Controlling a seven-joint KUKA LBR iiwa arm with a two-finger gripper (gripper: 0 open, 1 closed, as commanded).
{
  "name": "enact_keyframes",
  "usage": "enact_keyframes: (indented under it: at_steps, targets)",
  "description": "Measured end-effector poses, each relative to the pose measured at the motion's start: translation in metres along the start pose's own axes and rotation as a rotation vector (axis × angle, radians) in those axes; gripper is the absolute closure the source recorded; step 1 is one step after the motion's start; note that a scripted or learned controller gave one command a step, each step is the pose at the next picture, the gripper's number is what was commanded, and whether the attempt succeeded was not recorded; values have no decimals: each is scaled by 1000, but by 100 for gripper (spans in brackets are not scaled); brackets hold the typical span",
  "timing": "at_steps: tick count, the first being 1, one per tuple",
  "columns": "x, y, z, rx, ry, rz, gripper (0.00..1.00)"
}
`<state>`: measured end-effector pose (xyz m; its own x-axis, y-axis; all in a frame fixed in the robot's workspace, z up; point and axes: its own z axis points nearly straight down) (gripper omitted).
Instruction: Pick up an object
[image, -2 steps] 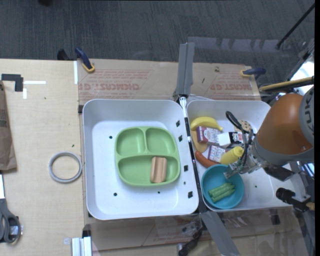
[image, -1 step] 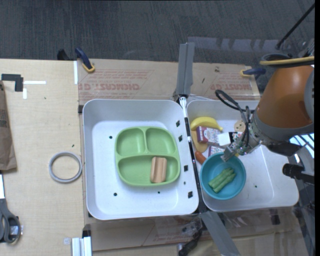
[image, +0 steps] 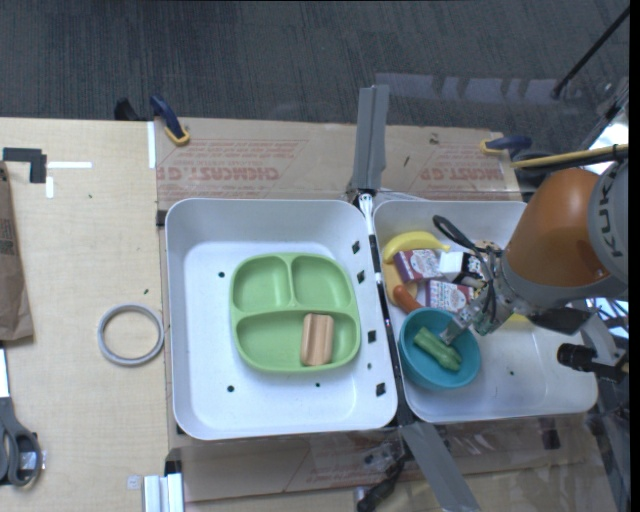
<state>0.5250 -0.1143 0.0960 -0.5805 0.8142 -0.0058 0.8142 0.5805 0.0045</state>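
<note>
arm (image: 560, 235) bent in from right; gripper (image: 470, 322) lowered, tilted, seemingly

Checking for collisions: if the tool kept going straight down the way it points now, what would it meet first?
Most likely the green vegetable lying in the teal bowl; the tool hangs right above the bowl's upper right side, though depth is hard to judge from this slanted view.

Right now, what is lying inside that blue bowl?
The blue bowl in the right bin holds a green, cucumber-like piece. The end effector hangs over the bowl's upper right rim, covering whatever lies there.
</note>
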Motion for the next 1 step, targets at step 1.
enact_keyframes:
  at_steps: [1]
  targets:
    - [2, -1, 4, 5, 6, -1, 0]
